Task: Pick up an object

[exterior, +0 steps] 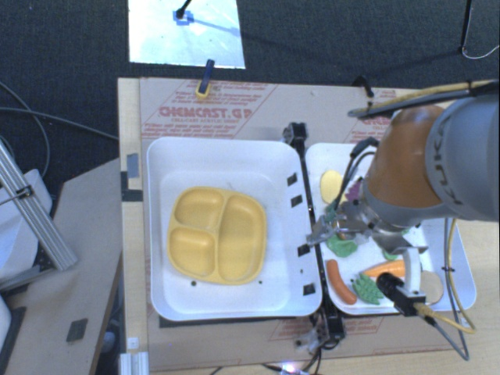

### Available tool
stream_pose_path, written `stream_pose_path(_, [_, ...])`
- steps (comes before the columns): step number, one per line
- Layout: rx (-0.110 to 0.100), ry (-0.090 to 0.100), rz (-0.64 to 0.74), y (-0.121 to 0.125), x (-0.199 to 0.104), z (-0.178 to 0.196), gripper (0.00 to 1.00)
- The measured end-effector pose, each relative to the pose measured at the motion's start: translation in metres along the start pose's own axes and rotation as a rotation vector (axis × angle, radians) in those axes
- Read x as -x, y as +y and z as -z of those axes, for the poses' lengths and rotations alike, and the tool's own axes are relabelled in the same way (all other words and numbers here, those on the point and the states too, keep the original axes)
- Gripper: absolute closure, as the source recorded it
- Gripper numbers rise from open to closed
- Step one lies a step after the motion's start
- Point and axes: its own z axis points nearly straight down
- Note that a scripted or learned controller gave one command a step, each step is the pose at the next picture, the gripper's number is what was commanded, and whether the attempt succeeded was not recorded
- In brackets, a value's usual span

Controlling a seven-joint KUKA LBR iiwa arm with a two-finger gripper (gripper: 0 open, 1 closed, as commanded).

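Can see the gripper (337, 229) low in the right bin (467, 286), near that bin's left wall, mostly hidden under the big grey and orange arm (422, 170). Cannot tell if open or closed. Cannot see any toy held in it.

Just below the gripper, touching or nearly touching: a green toy (342, 248). Just above it, near the top of the same bin: a round yellow toy (331, 183), with a small purple bit (357, 189) beside it, half hidden by the arm. Lower down in that bin: a red sausage (340, 281) lying at a slant, a second green toy (366, 289) just beside it, and an orange carrot (388, 270) close to that, partly behind a black part of the arm.

To the left, in the left bin (160, 209): a yellow plate (217, 234) with three hollow parts, lying flat in the middle, well apart from the toys.

Under both bins: brown cardboard (234, 104) with red letters. On its top edge: a small blue and yellow stick (205, 80). Past that: a shiny square sheet (186, 22) on the dark floor.
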Motion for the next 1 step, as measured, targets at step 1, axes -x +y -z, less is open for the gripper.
stream_pose_path(1, [0.003,0.0,0.0,-0.0043,0.0268,0.0003,0.0])
